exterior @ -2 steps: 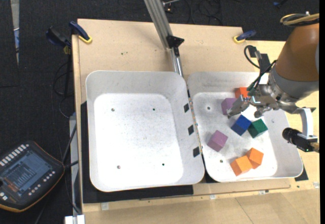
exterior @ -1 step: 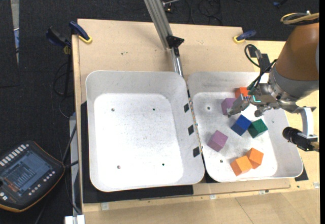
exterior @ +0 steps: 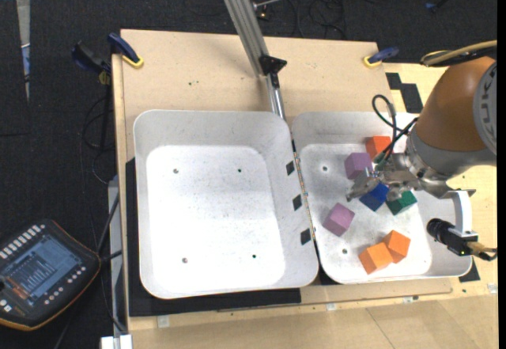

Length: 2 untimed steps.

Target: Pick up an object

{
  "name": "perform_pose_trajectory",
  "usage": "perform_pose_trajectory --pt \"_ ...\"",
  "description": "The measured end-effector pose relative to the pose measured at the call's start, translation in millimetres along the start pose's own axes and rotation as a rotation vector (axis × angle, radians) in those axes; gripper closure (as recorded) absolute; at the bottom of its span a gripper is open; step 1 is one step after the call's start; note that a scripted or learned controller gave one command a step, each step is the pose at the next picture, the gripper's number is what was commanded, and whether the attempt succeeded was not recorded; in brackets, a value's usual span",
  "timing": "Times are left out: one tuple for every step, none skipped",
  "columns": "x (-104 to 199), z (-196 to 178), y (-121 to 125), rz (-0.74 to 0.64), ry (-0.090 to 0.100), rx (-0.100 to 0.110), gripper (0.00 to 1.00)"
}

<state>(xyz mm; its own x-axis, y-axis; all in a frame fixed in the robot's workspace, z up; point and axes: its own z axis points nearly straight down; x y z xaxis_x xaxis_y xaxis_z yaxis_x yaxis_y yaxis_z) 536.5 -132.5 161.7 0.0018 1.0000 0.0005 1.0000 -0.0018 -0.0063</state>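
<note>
We saw a wooden bench. On it sat two white bins, the left bin and the right bin, side by side.

No readable text, perhaps for want of sharpness.

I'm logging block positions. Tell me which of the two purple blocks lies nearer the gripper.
The upper purple cube, right beside the gripper in the right white bin. The other purple cube lies lower in the bin, apart from the gripper.
</note>
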Motion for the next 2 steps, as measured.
perform_pose_trajectory --pt "5.1 38.0 6.1 0.002 -0.005 -0.02 0.0" --pt "4.5 41.3 10.4 -0.002 -0.007 -0.031 0.0"
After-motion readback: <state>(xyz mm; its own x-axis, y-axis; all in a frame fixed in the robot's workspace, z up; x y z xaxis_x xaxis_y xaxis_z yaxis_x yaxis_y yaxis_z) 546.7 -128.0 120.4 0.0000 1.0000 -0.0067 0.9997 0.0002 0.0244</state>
